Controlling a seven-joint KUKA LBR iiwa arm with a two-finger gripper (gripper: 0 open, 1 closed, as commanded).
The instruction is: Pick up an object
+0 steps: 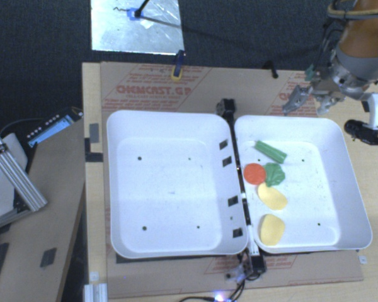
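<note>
The right bin (340,187) holds several small objects near its left wall: a long green piece (270,150), a red-orange round piece (254,173), a darker green piece (275,173) touching it, and two yellow pieces (273,197) (271,229) below. My gripper (310,101) hangs above the far edge of the right bin, well behind the objects, with its fingers spread apart and nothing between them.
The left bin (170,181) sits beside the right one, joined by a black clip strip (236,168). A metal sheet (137,16) lies on the dark floor at the back. A black bracket (365,131) sticks in at the right edge.
</note>
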